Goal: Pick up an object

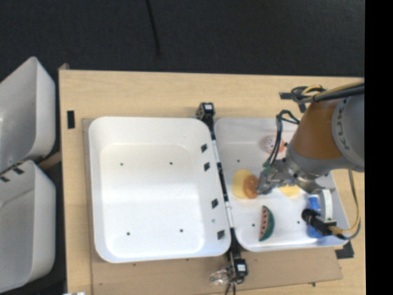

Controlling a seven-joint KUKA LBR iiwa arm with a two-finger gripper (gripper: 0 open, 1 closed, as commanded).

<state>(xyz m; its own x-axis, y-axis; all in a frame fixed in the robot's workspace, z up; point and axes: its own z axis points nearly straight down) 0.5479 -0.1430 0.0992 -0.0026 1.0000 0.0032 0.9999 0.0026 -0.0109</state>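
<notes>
1. Two shallow white bins sit side by side on the wooden bench (pixel 77 226): the left bin (pixel 153 189) and the right bin (pixel 245 140), meeting along their shared edge.
2. Four small things lie in the right bin. A round orange-and-yellow piece (pixel 247 184) rests near the bin's left wall. A watermelon slice (pixel 265 222) lies near the front edge. A yellow piece (pixel 290 191) is partly hidden beneath the wrist, and a faint pinkish thing (pixel 269 143) lies toward the far wall.
3. One grey arm (pixel 316 134) reaches in from the right over the right bin.
4. Low in the right bin, the gripper (pixel 265 183) is right up against the right side of the orange-and-yellow piece. Whether the gripper is wide, narrow or gripping that piece cannot be told from this angle.
</notes>
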